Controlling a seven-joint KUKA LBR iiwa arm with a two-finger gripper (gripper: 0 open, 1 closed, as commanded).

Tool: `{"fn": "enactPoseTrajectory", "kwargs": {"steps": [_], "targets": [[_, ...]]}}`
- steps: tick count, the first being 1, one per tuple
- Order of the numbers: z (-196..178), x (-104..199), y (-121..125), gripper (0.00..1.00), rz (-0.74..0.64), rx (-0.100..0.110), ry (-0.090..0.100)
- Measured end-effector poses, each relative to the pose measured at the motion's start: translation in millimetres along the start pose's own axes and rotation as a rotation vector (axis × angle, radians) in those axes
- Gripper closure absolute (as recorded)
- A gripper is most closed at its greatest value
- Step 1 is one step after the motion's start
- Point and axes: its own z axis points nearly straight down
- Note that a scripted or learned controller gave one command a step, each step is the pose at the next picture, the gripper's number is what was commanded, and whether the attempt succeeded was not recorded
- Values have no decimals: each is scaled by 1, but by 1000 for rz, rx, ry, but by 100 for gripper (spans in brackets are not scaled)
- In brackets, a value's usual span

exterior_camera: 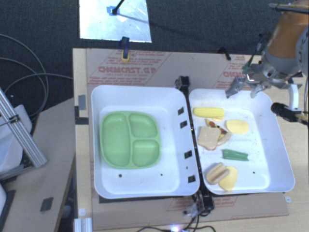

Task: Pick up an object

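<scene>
The right bin (277, 144) holds several toy foods: a yellow corn cob (208, 112), a pale yellow round slice (237, 126), a tan bread slice (208, 138) lying partly over a small red-and-yellow piece (221, 129), a green pod (235, 154), a hot dog (215, 172) and a yellow wedge (230, 179). My gripper (245, 90) hangs over the bin's far rim, above and behind the round slice. Its two fingers stand apart, open, with nothing between them.
The left bin (104, 98) holds a green divided plate (129, 139). A black hinged divider (190, 129) runs between the bins. Cardboard lies under both bins. A black fitting on the arm (285, 111) juts over the right bin's right rim.
</scene>
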Motion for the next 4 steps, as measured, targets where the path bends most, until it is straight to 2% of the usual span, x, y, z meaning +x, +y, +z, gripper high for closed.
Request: {"fn": "enactPoseTrajectory", "kwargs": {"steps": [1, 2, 3, 4], "targets": [[19, 28, -74, 0, 2, 8, 3], [82, 11, -123, 0, 5, 8, 2], [123, -7, -171, 0, 6, -7, -4], [58, -44, -124, 0, -1, -10, -6]]}}
